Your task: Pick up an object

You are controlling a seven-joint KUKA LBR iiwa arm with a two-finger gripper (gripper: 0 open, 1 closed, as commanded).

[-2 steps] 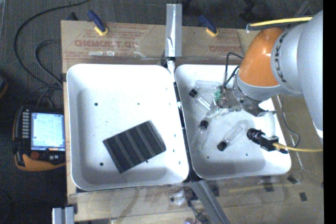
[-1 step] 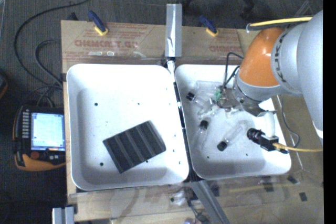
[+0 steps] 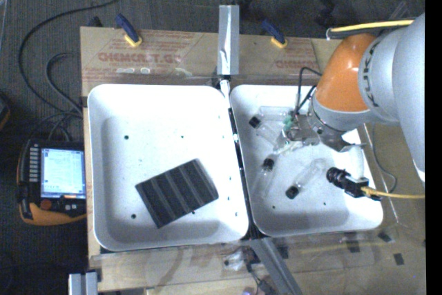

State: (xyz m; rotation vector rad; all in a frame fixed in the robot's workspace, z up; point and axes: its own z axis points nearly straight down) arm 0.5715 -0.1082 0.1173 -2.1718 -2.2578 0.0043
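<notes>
Gripper (image 3: pixel 293 129) over right bin (image 3: pixel 314 221), clear tubes (image 3: pixel 304 179)

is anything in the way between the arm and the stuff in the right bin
Nothing visible blocks it. The arm's wrist already hangs over the right bin, right above the clear tubes with black caps. The ridged black block lies apart in the left bin.
</notes>
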